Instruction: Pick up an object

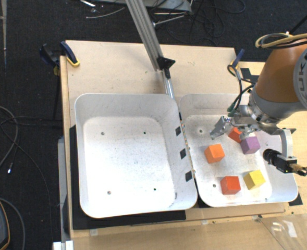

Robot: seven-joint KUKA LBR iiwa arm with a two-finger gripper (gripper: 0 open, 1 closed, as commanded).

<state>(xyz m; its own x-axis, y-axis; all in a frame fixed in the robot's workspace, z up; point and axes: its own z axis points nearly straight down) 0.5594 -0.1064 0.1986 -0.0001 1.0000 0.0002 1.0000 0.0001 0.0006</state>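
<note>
Several small blocks lie in the right bin (283, 194): an orange cube (214, 153), a red cube (230, 185), a yellow cube (255, 179) and a purple cube (250, 144). Another red block (235, 135) is partly hidden under the wrist. My gripper (233, 129) hangs low over the bin's upper middle and looks open. One grey finger (218, 129) sticks out to the left of that red block, apart from it. The purple cube sits just right of the red block, beside the wrist. Nothing is lifted off the bin floor.
The left bin (85, 108) stands beside the right one, sharing a ridge with black clips (183, 152). A slanted metal pole (145, 30) ends near the bins' top junction. A black cable fitting (279, 161) hangs off the arm over the right bin's right side.
</note>
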